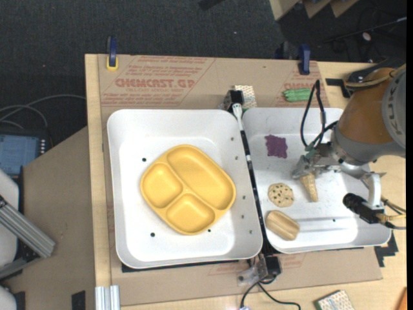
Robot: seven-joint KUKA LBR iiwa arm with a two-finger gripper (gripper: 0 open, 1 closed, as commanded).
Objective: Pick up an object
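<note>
The end effector (pixel 310 168) is hovering low in the right bin (pixel 335 234), grip state impossible to tell, with the cone-shaped object (pixel 310 187) lying just below it, long axis pointing up toward the wrist

Yellow divided plate (pixel 187 188) in left bin (pixel 122 173); blue clamps (pixel 113 52) on bench edge.

Pincer (pixel 311 170) low, arm (pixel 371 118) bent
</note>
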